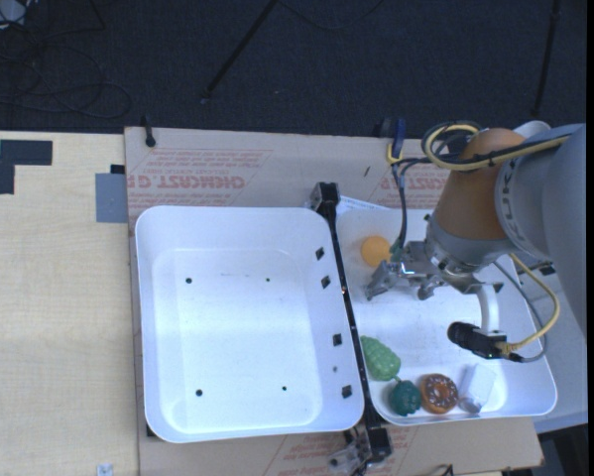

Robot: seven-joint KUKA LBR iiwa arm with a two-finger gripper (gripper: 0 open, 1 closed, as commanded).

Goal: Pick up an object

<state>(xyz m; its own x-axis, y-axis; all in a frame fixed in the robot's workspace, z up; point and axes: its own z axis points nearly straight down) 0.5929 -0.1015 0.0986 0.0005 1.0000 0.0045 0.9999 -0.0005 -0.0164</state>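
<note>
In the right bin (534,390), my gripper (404,286) hangs low over the upper part of the floor, its fingers (379,288) spread open with nothing between them. An orange ball (375,250) lies just up and left of the gripper, close to the left finger but outside the gap. Along the bin's near side lie a light green lumpy object (380,357), a dark teal object (406,398), a brown sprinkled donut (438,393) and a pale whitish object (478,385). The arm's grey and orange wrist (475,201) rises to the right.
The left white bin (153,266) sits beside the right one, with a black-clipped divider wall (338,305) between them. Both rest on cardboard (227,172) on a wooden bench. A black cable plug (473,338) and yellow cables (534,315) hang over the right bin.
</note>
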